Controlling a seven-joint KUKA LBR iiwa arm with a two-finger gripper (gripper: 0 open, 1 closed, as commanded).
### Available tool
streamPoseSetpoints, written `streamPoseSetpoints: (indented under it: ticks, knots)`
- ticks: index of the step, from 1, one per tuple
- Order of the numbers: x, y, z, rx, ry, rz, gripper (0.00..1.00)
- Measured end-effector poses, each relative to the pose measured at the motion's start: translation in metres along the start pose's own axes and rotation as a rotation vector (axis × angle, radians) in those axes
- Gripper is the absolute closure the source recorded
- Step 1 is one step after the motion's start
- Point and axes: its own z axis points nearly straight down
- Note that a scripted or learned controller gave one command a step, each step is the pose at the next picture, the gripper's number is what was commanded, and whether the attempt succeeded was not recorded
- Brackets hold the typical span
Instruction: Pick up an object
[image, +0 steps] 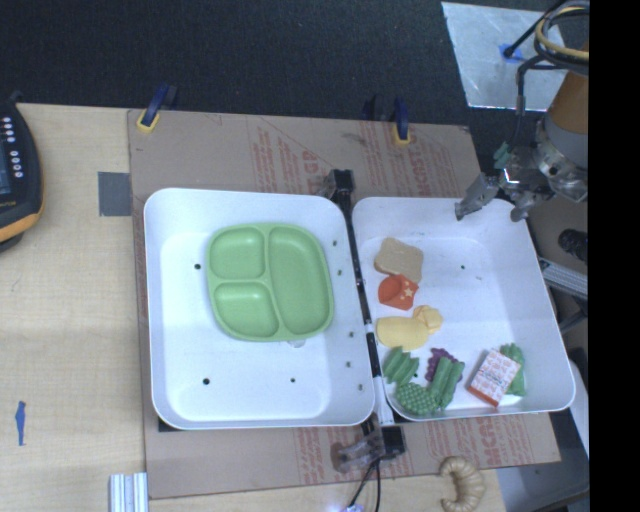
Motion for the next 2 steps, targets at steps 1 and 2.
streamPoseSetpoints:
  ticks: [1,2]
  knots:
    - [0.083,-0.059,0.054,0.011,0.004,-0.006,0.00]
    - [0.059,-0.147,0.135,0.014,0.004,0.005,0.00]
